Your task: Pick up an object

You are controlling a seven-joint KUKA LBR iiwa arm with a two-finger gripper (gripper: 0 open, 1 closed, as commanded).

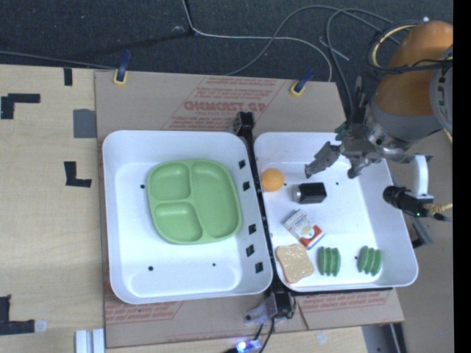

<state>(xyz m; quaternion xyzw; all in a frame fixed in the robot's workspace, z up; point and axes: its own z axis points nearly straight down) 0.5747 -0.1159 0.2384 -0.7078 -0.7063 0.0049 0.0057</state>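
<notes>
grey two-finger gripper (340,162) hovers with jaws spread open and empty over the right shallow white bin (397,267), above the small black box (311,193). near it: round orange ball (272,179), red-white packet (303,229), toast slice (295,262), two green pepper pieces (328,261). green sectioned plate (194,201) fills the left white bin (121,197).
</notes>
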